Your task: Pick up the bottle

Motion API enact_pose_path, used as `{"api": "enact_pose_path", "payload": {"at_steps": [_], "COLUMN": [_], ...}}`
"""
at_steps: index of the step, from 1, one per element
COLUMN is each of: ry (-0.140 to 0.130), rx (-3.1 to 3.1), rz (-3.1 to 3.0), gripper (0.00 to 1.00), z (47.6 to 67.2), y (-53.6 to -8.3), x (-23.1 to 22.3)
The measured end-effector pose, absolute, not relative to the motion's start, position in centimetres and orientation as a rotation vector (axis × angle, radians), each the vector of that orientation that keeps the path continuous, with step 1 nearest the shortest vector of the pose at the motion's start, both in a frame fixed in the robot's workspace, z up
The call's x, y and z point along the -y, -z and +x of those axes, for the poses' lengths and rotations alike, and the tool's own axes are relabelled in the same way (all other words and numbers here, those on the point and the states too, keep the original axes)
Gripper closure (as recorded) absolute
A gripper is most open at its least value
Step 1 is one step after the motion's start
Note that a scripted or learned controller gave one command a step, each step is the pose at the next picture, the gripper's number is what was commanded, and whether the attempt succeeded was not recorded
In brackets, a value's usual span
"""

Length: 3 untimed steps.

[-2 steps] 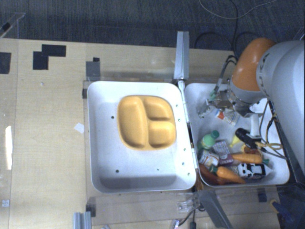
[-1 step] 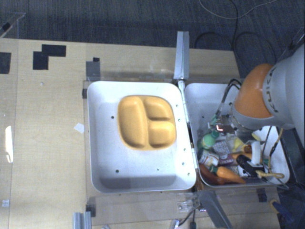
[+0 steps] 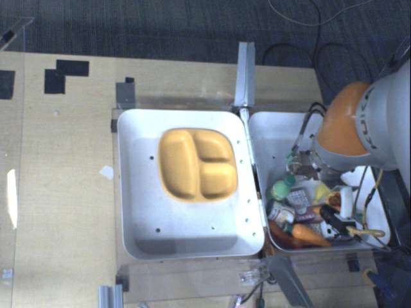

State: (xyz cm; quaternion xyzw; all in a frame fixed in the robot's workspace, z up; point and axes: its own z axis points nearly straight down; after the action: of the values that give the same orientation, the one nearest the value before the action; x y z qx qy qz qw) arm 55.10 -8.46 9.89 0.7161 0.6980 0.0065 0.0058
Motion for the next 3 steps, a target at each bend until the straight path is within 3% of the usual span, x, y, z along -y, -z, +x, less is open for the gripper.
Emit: {"api": "enact_pose_path", "payload": {"at_steps": [1,2,3], "ry": [-0.01,-0.013,-0.015], "rx": [-2.499,-2.222,-1.917], "rz": [1.887,2.207,2.478], "gripper": [1.0,1.0,1.0], "z": [61.6,57.3,60.7], "y": [-8.9,-8.9,-8.9], "x": [9.5,11.9,8.4]}}
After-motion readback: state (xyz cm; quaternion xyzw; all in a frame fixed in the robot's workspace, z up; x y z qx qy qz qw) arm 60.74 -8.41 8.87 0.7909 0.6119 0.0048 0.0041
